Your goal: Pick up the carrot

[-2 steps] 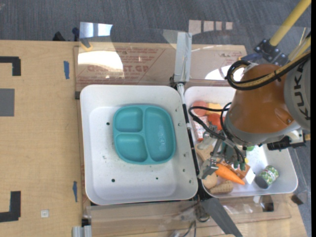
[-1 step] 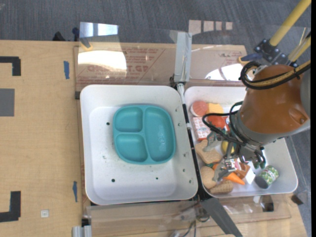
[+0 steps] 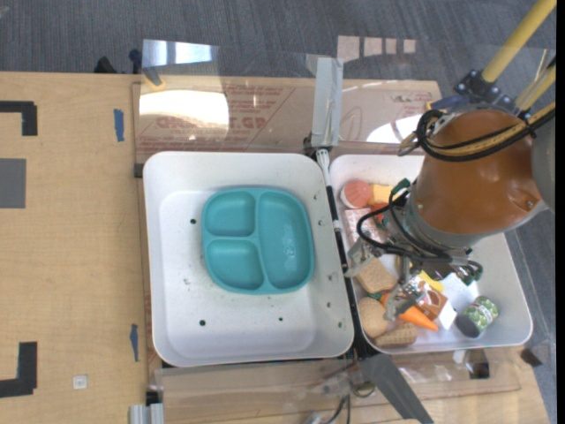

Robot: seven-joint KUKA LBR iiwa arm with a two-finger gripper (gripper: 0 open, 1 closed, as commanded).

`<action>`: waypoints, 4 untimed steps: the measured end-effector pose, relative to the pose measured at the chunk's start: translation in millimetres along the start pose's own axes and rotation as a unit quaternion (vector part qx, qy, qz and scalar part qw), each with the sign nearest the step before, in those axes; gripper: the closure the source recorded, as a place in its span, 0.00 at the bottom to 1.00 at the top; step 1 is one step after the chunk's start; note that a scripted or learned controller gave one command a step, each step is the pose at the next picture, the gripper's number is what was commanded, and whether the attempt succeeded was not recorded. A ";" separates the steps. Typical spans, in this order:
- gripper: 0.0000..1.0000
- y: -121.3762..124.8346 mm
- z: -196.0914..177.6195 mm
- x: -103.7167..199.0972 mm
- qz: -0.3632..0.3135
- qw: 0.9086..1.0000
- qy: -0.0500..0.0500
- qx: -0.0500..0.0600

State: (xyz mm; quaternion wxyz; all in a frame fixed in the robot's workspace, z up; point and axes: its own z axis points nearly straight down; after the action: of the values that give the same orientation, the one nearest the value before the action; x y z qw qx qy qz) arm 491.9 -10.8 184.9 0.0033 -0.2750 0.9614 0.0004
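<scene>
Faint reddish print on the clear panel (image 3: 231, 113) stays unreadable.

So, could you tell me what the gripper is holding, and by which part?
It cannot be told: the gripper sits right over the carrot, with the arm's wrist hiding the contact.

The arm (image 3: 477, 179) shows a broad orange band, ringed by black cables, with yellow tubing above
</scene>
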 end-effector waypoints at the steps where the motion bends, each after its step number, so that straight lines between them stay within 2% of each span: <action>1: 0.00 -27.2 -0.3 20.9 -0.066 0.998 0.000 0.001; 2: 0.00 -67.6 89.4 44.6 -0.062 0.998 -0.001 0.001; 3: 0.00 -106.8 94.0 64.3 -0.116 0.993 -0.002 0.002; 4: 1.00 -106.7 81.7 60.1 -0.116 0.993 -0.007 0.005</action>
State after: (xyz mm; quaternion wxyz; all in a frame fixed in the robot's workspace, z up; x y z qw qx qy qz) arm 497.8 -133.0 102.9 0.0114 -0.3842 0.9232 -0.0028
